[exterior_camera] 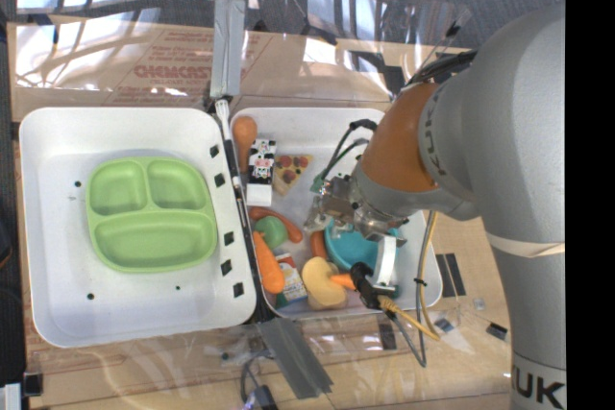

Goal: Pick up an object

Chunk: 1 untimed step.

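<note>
Right bin [288,125] packed with toys, so my claw [332,206] sits low over teal bowl [351,250]; grip state unclear.

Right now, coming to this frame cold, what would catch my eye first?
The big grey arm with its orange band reaches in from the right over the right bin, its hand low among a jumble of toys: a carrot, a pizza slice, a teal bowl. In the left bin lies a light green divided plate.
</note>
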Available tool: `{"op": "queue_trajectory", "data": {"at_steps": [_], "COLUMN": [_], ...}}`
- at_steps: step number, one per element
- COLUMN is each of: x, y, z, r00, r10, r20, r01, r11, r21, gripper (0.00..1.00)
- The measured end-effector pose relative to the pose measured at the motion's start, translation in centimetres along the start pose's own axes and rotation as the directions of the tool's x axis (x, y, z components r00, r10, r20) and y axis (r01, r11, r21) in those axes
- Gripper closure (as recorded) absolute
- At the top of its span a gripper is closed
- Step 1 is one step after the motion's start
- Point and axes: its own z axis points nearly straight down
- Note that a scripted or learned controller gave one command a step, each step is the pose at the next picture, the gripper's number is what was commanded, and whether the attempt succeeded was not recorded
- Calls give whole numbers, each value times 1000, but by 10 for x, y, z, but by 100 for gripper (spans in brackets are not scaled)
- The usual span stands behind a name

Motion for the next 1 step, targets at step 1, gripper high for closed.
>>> {"op": "queue_trajectory", "data": {"at_steps": [1], "x": [91], "y": [29], "z": [-93], "r00": [990], "r10": [144], "r20": [2], "r01": [-144], "r11": [990], "r21": [9], "gripper": [100]}}
